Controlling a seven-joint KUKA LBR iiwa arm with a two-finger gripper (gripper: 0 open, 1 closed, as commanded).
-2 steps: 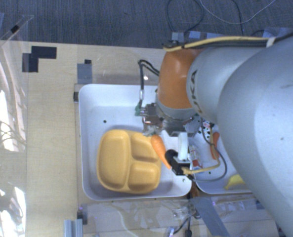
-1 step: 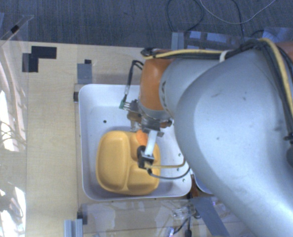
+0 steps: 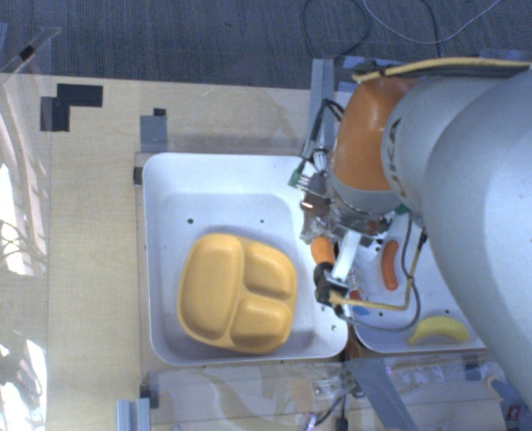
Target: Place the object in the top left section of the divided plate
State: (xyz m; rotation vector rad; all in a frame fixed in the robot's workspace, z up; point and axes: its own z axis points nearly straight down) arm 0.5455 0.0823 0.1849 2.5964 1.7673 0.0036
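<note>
The grey arm with its orange band (image 3: 366,146) reached in from the right and hung over the seam where the two white bins met. Its gripper (image 3: 325,232) sat low at the right wall of the left bin (image 3: 167,205), seen from above and largely covered by the wrist, so whether it was open or closed could not be told. A small orange object (image 3: 321,250) showed right at the gripper's lower end, over the strip between the bins; whether it was held there or simply lay below could not be told either. The yellow divided plate (image 3: 213,285) lay in the lower middle of the left bin, flat on the floor, with one large section on its left side and two smaller sections stacked on its right side. The orange object was near the plate's right edge but apart from it, outside all three sections. In the right bin (image 3: 387,323), mostly hidden under the arm, a reddish sausage-shaped piece (image 3: 389,265) lay lengthwise just right of the gripper, and a banana (image 3: 439,331) lay near the bin's lower rim. Both bins rested on the pale wooden bench (image 3: 86,241).
</note>
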